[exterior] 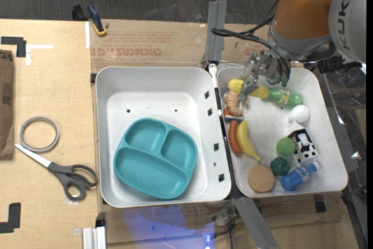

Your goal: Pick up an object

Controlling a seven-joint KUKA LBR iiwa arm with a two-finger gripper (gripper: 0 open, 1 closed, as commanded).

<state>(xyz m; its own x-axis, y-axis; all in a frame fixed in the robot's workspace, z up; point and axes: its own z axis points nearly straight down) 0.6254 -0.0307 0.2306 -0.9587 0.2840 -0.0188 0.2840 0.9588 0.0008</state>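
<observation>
We see the left bin [111,87] holding a teal divided plate [155,158]. The right bin [326,125], lower right, holds banana [247,140], corn [235,86], green bottle [281,95] and white ball [299,114]. The pincer [260,74] hovers at its upper edge; its state we cannot tell.

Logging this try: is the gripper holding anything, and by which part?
Cannot be told. The gripper sits low over the right bin, beside the corn and green bottle; no object shows between it.
</observation>
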